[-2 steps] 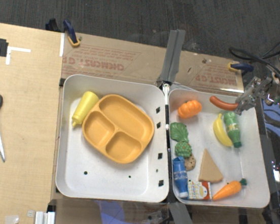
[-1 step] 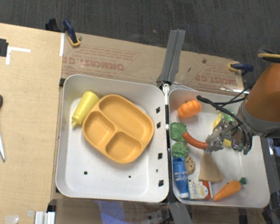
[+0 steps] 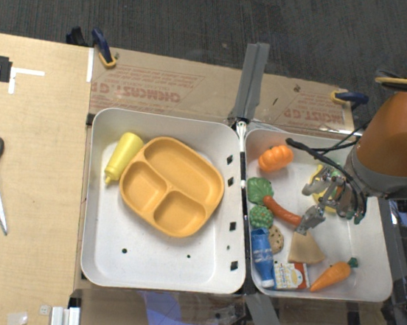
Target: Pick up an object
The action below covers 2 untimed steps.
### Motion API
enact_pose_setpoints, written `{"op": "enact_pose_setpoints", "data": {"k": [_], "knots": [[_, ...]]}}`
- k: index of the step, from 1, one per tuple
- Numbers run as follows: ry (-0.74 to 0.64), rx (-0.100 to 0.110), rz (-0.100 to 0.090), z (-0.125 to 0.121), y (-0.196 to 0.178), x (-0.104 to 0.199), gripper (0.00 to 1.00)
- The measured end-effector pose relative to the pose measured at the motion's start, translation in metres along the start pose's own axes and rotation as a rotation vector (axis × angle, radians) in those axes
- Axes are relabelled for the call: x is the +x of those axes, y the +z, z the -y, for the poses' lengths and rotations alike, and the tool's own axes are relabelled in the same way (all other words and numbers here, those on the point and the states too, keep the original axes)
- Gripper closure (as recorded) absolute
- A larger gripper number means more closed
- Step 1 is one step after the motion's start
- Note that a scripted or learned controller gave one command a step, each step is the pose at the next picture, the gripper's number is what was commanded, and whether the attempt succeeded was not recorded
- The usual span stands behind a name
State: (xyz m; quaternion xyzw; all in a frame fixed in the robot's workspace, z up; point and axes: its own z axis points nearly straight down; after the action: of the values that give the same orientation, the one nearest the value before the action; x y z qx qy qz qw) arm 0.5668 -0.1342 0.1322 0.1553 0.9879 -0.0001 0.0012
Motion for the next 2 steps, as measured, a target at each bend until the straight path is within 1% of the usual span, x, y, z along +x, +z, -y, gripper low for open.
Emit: {"op": "enact_pose_setpoints", "data": {"k": [1,2], "knots": [[0.036,-0.001,0.0,-0.031,0.039,0.017,0.0],[0.231,0.002,0.002,-0.031,0.039,0.029,0.0]]}}
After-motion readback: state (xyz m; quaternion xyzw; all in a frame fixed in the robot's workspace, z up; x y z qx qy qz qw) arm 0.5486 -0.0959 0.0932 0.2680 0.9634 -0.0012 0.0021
